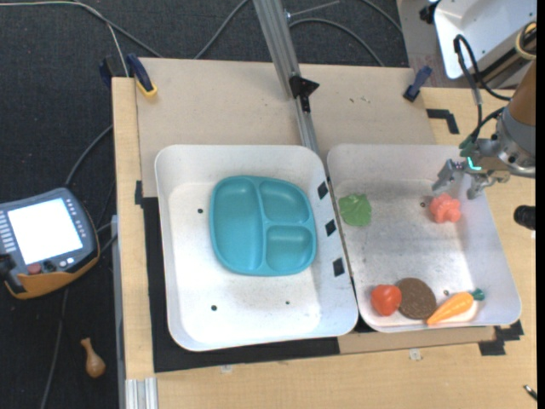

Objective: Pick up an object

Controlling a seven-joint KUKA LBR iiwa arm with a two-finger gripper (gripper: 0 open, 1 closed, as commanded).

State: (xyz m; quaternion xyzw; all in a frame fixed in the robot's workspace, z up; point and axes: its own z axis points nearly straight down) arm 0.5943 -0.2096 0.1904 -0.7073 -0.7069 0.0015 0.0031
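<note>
In the right bin [400, 254] lie a pink object [444, 209] near the far right side, a green object [355, 210] at the left wall, and a red tomato [386, 299], a brown disc [415, 297] and an orange carrot [452, 306] along the front edge. My gripper [461, 180] hangs just above and behind the pink object, its two fingers spread apart with nothing between them.
The left bin [192, 313] holds a teal divided plate [261, 225]. A metal pole [281, 45] rises between the bins at the back. A teach pendant [43, 241] lies off the bench to the left.
</note>
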